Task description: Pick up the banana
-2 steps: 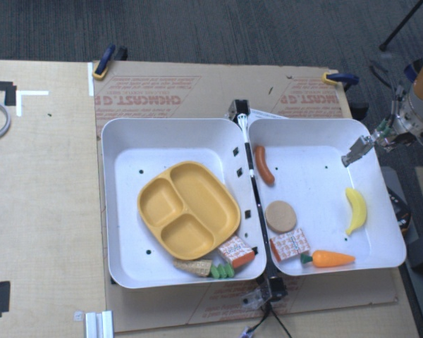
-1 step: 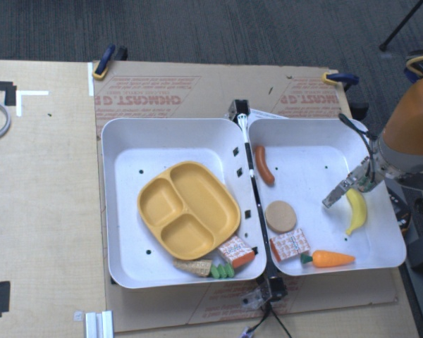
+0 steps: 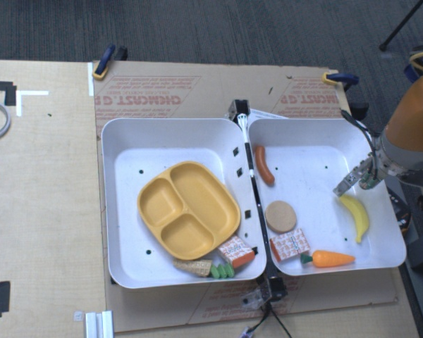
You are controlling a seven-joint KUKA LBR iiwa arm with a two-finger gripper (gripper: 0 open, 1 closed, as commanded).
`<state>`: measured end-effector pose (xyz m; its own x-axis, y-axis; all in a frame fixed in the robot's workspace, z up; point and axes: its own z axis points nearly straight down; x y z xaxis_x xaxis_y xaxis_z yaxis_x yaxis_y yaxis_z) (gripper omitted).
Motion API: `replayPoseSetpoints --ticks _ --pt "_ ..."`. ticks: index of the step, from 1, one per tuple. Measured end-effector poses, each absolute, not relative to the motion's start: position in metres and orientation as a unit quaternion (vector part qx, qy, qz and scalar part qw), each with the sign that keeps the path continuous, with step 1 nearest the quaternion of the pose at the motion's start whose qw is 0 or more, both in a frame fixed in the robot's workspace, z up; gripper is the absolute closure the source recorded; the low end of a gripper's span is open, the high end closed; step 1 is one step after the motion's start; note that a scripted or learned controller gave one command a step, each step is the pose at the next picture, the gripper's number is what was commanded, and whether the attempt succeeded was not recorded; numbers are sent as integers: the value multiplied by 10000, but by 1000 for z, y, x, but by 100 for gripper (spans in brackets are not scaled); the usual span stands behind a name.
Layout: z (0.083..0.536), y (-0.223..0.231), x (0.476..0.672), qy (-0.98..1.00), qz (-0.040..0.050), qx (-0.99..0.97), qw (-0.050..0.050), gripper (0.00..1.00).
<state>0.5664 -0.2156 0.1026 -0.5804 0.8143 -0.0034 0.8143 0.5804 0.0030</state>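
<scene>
The yellow banana lies near the right wall of the right bin, its stem end pointing up-left. My gripper hovers just above the banana's upper end, reaching in from the right under the orange-banded wrist. Its fingers stand apart with nothing between them, and the banana rests on the bin floor.
The right bin also holds a sausage, a round tan patty, a red-and-white carton and a carrot. In the left bin are a yellow divided plate, a second carton and small food pieces.
</scene>
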Motion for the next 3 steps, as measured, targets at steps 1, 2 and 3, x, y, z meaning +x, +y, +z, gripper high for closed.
replayPoseSetpoints --ticks 1,2,3 --pt "143 -161 533 8759 2 4825 2 100" --pt "92 -146 543 9361 2 3518 0 100" --pt "93 -222 532 9653 0 2610 18 100"
